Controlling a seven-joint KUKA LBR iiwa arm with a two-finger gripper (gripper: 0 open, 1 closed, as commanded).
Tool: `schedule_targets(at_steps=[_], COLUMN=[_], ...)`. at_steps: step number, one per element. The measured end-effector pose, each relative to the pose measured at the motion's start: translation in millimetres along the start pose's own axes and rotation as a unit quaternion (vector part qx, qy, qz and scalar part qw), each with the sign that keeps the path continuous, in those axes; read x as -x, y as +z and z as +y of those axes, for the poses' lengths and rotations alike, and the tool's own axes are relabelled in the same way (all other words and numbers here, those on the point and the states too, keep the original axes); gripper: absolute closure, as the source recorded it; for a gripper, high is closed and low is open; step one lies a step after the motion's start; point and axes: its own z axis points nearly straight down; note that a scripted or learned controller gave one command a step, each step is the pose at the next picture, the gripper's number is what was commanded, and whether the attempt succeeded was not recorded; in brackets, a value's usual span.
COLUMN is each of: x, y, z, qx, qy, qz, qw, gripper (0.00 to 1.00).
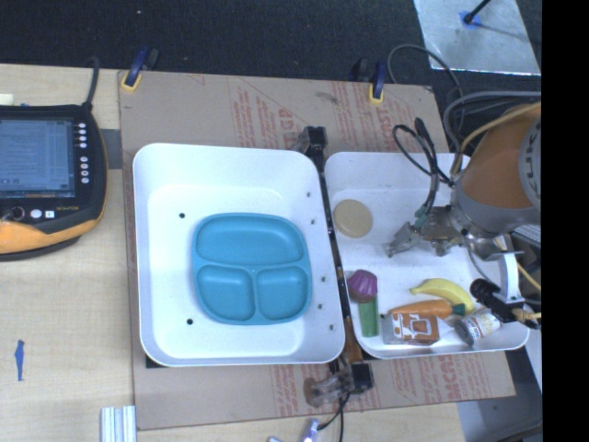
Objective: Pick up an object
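Note:
My gripper (403, 243) hangs low over the middle of the right bin (386, 175), on the grey arm with its orange band (492, 168) reaching in from the right. It is just right of a tan round disc (352, 218). Along the bin's front lie a purple and green vegetable toy (363, 286), a yellow banana (442, 290), an orange and white carton (416, 324) and a small bottle (479, 326). I see nothing in the gripper.
The left bin (166, 182) holds a blue divided plate (251, 267). A tablet-like pendant (41, 173) sits at the far left of the bench. Black cables (419, 141) loop over the right bin's back edge.

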Motion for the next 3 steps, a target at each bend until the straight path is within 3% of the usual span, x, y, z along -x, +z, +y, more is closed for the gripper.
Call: schedule_targets(at_steps=[1, 2, 3], x=[28, 28, -60], y=[1, -10, -65], z=[-84, -83, -34], qx=[0.000, 0.000, 0.000], qy=[0.001, -0.001, 0.000], qz=[0.000, -0.001, 0.000], qw=[1.0000, 1.0000, 1.0000], gripper=[0.00, 1.00, 1.00])
